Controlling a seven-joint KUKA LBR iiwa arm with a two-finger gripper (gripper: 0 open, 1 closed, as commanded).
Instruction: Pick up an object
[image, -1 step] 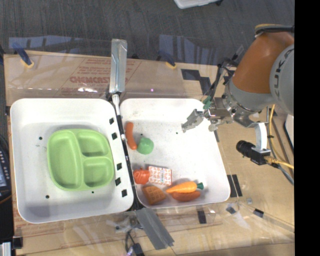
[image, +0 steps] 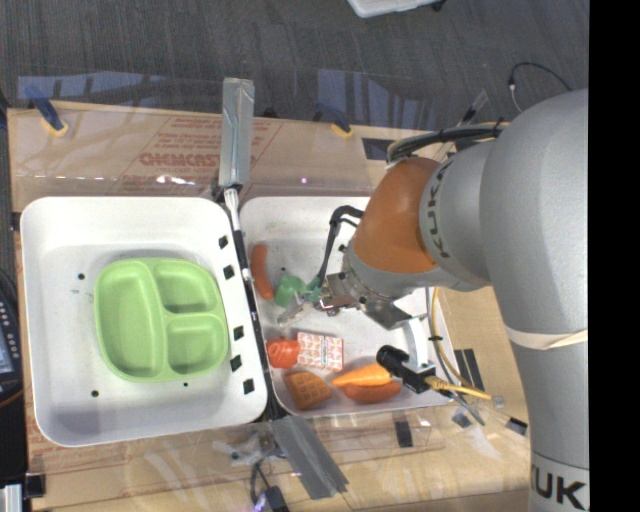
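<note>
Seen from above, two white bins sit side by side. The left bin (image: 45, 300) holds a green divided plate (image: 160, 318). In the right bin (image: 300, 212), the grey arm reaches in from the right; its gripper (image: 318, 296) sits at frame centre, touching a small green toy (image: 290, 291). Whether the jaws are open cannot be told. A sausage (image: 261, 271) lies just left, long axis pointing up-down. Below lie a carrot (image: 362, 377), a bread piece (image: 307, 389) and a patterned packet (image: 320, 350).

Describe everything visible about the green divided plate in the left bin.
The green divided plate is pale lime, looks like smooth plastic, and has rounded corners. Raised ridges split it into three compartments: one long one on its left, two smaller on its right. It lies flat, slightly rotated, on the floor of the left bin, apart from the walls.
</note>
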